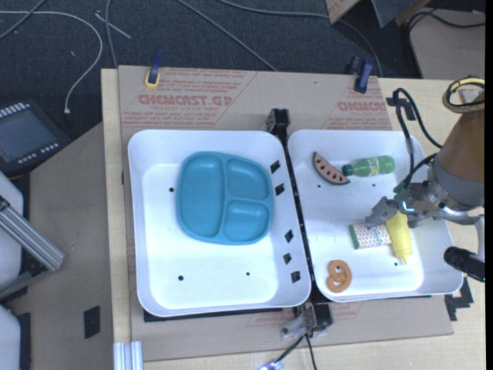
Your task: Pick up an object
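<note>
The pincer (394, 209) is parked low in the right bin (323, 149), right over the top end of the yellow bottle (400, 237), with the sponge (370, 236) sitting just beside it on the left. How wide the pincer is spread can't really be told from this angle, and nothing is clearly seen gripped, so no hold can be claimed yet

Stuff that could go sideways from here, just as a guess:

- the bottle and sponge are packed touching or nearly so, so both could get nudged and neither caught
- the bottle looks rounded and slick, so it could be squirted out sideways when squeezed near its tip instead of mid-body
- it's lying close to the bin's right wall, so it could be shoved against the rim and tipped up

The other candidates are spread around the same bin: a green bottle (368, 166) and a melon slice (329, 169) up near the far side, a pretzel (338, 275) at the near edge. A blue plate (225, 197) is sitting in the left bin (154, 230), well apart from all this, so it shouldn't get bumped
</note>
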### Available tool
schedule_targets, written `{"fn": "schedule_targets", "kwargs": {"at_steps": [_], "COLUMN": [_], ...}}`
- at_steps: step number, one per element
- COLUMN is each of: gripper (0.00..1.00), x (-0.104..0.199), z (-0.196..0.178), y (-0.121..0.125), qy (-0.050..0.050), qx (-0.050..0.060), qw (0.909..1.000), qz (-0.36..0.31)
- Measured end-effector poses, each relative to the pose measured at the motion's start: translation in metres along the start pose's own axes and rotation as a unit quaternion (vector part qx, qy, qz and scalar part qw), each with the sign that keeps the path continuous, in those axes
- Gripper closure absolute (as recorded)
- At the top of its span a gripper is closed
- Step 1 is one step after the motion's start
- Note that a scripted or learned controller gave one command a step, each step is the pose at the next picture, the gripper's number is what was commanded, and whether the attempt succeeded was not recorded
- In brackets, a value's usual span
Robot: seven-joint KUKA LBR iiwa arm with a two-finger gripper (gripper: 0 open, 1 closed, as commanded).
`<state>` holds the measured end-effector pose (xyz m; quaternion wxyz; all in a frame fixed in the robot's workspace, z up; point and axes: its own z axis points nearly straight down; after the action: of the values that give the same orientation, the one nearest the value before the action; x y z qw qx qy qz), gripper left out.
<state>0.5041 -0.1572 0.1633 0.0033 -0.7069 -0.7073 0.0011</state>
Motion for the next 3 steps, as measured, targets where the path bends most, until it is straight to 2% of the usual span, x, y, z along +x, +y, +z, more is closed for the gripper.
{"fn": "schedule_targets", "kwargs": {"at_steps": [1,2,3], "gripper": [0.00,0.00,1.00], "x": [-0.005,-0.004,-0.004], "z": [0.056,0.080,0.068], "y": [-0.009,-0.010,-0.009], "qy": [0.000,0.000,0.000], "qx": [0.001,-0.001,-0.003], "qw": [1.0000,1.0000,1.0000], "qz": [0.001,0.000,0.000]}}
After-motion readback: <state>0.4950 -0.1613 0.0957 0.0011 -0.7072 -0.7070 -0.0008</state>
